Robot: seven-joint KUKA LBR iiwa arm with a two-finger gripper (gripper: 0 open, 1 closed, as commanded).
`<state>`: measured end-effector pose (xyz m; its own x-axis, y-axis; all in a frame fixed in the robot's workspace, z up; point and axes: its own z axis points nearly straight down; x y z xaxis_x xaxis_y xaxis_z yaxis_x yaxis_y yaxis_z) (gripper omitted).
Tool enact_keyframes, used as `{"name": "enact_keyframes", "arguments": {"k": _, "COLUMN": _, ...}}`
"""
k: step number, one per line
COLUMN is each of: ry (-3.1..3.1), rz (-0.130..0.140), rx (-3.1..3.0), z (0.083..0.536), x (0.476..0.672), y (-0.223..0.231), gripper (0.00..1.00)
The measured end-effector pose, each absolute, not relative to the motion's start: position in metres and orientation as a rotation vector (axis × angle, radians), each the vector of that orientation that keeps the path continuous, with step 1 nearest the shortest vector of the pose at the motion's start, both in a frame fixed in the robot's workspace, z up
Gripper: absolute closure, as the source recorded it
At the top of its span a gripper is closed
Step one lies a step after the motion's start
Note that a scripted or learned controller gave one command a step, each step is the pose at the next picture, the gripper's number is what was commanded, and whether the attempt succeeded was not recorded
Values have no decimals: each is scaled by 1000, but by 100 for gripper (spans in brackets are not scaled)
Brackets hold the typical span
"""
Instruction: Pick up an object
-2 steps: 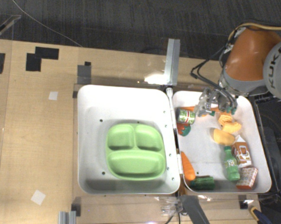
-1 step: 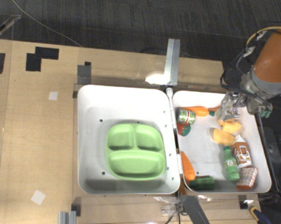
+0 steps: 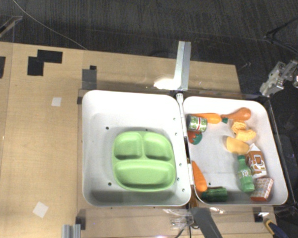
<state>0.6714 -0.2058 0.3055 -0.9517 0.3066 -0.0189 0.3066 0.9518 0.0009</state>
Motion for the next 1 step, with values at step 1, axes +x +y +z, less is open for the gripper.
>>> {"name": "enact_keyframes", "arguments": {"k": 1, "ry": 3077, "rz": -2, "rx": 477, "z": 318, "x": 673, "y": -204, "gripper": 100}}
